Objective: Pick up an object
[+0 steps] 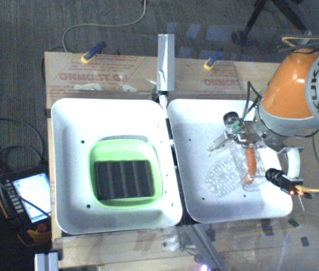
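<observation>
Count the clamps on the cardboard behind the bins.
2. One clamp sits at the cardboard's far edge behind the left bin; the other clamp sits behind the right bin. The arm may hide more further right.

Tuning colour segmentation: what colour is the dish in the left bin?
Light green rim, dark ribbed centre: the dish in the left bin, camera view.

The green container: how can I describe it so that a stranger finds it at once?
Look at the left white bin of the two on the bench. The green container sits in its middle, pale green with rounded corners and a dark ribbed inside. Nothing else in the bins is green.
</observation>
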Robot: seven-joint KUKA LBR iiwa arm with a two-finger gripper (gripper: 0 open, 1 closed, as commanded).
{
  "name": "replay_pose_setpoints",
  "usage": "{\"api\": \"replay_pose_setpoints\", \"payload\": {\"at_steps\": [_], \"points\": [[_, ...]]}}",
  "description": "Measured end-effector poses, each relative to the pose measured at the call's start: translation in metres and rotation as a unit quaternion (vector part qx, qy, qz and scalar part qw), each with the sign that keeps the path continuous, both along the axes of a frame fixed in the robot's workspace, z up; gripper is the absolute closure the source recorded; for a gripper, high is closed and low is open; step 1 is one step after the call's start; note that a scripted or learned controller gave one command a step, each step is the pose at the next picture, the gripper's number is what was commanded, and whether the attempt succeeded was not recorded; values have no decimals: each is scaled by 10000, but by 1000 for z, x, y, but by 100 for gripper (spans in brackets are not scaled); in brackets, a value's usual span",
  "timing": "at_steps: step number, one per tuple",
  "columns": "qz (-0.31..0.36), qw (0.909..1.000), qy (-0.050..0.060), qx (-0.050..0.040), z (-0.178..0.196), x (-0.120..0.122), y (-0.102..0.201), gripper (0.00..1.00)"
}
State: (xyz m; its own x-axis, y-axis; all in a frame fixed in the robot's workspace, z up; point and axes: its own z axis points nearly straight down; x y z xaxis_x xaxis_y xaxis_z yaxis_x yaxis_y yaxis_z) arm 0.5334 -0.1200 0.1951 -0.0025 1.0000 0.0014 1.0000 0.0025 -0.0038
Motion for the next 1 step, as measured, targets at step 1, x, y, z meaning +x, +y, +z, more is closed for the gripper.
{"api": "replay_pose_setpoints", "payload": {"at_steps": [1], "points": [[-1412,9900,7,-3,-9,-24,-6,0]]}}
